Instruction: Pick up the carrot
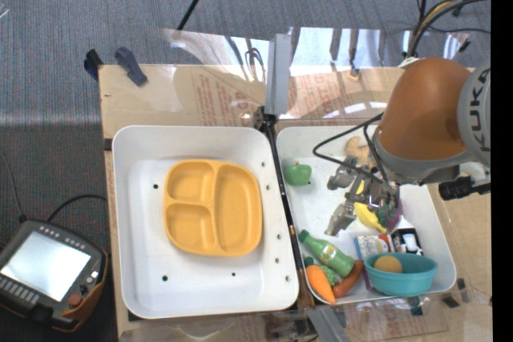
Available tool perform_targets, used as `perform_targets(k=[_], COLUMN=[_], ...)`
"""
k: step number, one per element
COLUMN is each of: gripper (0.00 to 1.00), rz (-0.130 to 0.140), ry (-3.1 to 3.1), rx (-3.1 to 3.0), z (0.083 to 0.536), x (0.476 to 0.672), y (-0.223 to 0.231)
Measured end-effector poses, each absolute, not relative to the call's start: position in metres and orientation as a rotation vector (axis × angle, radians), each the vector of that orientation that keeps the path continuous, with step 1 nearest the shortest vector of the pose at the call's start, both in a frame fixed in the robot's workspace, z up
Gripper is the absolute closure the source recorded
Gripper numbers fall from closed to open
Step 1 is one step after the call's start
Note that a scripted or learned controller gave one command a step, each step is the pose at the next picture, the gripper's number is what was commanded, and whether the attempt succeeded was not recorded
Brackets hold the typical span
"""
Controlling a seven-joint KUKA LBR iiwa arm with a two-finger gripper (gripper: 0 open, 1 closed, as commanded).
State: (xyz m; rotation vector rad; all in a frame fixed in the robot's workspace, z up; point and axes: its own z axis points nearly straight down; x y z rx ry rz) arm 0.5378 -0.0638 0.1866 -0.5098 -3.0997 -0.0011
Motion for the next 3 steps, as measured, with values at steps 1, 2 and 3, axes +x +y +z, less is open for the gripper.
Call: perform_targets(k=[1,2,3], gripper=[0.0,0.0,0.0], rz=[0.002,-0.001,0.001], ry=[-3.087,-3.035,-3.053], rx=[-0.554,-0.798,-0.765], z=[0.141,0.12,0.138], x=[0.605,0.575,0.61], y=[-0.155,-0.123,-0.181])
